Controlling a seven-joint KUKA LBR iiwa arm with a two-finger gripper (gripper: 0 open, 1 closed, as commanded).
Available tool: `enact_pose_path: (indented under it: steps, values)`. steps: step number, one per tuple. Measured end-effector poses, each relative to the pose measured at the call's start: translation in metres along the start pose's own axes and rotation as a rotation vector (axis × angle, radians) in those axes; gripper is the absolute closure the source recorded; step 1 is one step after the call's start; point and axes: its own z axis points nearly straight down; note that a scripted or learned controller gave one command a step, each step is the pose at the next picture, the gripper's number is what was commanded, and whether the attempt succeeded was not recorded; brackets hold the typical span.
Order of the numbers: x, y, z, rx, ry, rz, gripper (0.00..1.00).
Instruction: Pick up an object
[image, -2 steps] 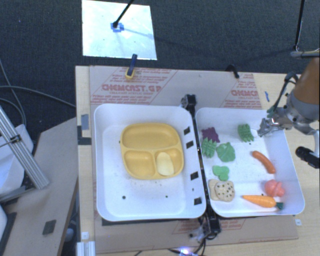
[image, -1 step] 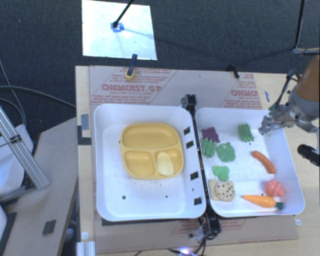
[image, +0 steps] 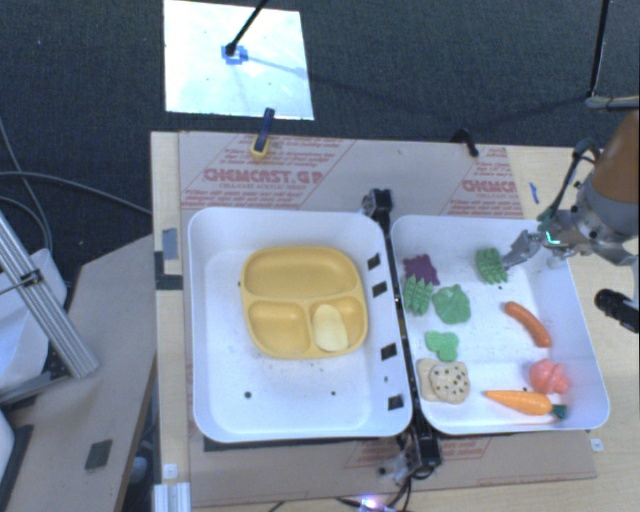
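The grey two-finger gripper hovered at the right white bin's upper edge; whether it gripped anything could not be told. Its tip touched a green leafy toy vegetable. An orange sausage-shaped toy lay nearby.

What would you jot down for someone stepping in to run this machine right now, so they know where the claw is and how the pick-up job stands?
Claw: low in the right bin, at its far right corner, tips right beside the green leafy toy. Too small to tell whether it grips anything.

Also in the right bin: purple grapes, orange sausage, carrot, cookie, pink piece, other green pieces.

Left bin: yellow divided tray with a pale piece in one compartment.

Done: nothing visibly lifted.
Left: grasp one toy, likely the green leafy one, and raise it.
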Motion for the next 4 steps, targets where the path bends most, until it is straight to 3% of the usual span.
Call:
enact_pose_path:
  steps: [1, 2, 3, 4]
  values:
    - [0.002, 0.055, 0.091, 0.032, 0.008, 0.001, 0.00]
    - [-0.001, 0.056, 0.076, 0.022, 0.000, 0.000, 1.00]
    - [0.071, 0.005, 0.079, 0.031, 0.004, 0.000, 1.00]
    - [0.131, 0.055, -0.020, 0.013, 0.002, -0.005, 1.00]
